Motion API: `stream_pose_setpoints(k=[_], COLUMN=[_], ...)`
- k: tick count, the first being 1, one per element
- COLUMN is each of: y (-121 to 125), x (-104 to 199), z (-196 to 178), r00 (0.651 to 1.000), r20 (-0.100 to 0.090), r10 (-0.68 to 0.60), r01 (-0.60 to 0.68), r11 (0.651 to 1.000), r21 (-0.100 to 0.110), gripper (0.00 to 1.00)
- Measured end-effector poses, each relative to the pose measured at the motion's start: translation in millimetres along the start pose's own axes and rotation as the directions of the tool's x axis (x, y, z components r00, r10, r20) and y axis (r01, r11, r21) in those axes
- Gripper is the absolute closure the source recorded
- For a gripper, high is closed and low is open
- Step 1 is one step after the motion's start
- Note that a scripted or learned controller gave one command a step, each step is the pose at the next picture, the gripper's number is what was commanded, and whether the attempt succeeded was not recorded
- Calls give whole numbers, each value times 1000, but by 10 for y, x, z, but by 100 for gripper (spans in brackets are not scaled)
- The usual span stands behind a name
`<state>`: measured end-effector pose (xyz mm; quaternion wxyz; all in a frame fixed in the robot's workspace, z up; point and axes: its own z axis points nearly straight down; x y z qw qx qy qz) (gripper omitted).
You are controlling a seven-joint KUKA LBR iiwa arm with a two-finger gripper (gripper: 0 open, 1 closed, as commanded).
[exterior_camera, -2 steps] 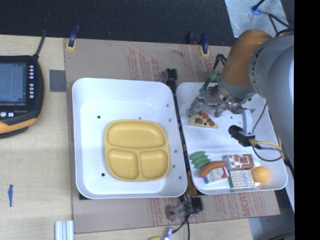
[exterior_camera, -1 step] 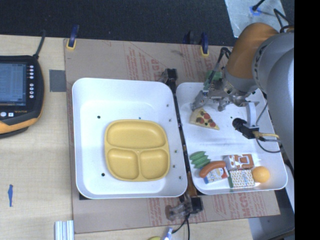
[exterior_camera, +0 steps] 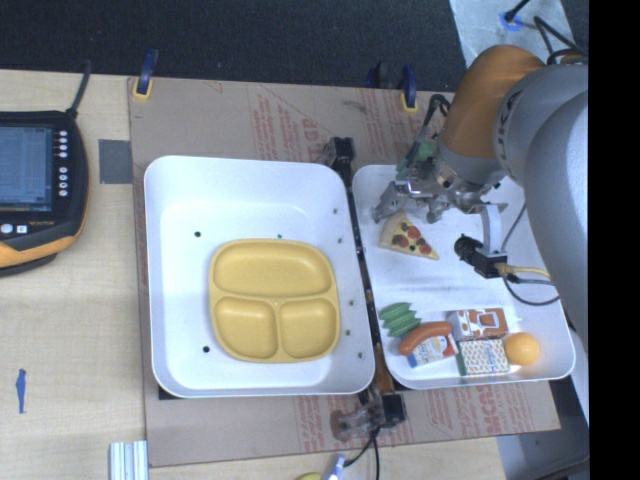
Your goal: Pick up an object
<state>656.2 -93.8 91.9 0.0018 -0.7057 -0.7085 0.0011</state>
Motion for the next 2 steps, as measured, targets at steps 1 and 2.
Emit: stream_pose_setpoints(k=[1, 2], y=[-269, -330], x=[-115, -10], z=[3, 3], r00=[1000, 1000], r20=[2, 1], r10=[0, -1], r01=[0, 1], r11=[1000, 1000], r21=[0, 1], gripper=[0, 0])
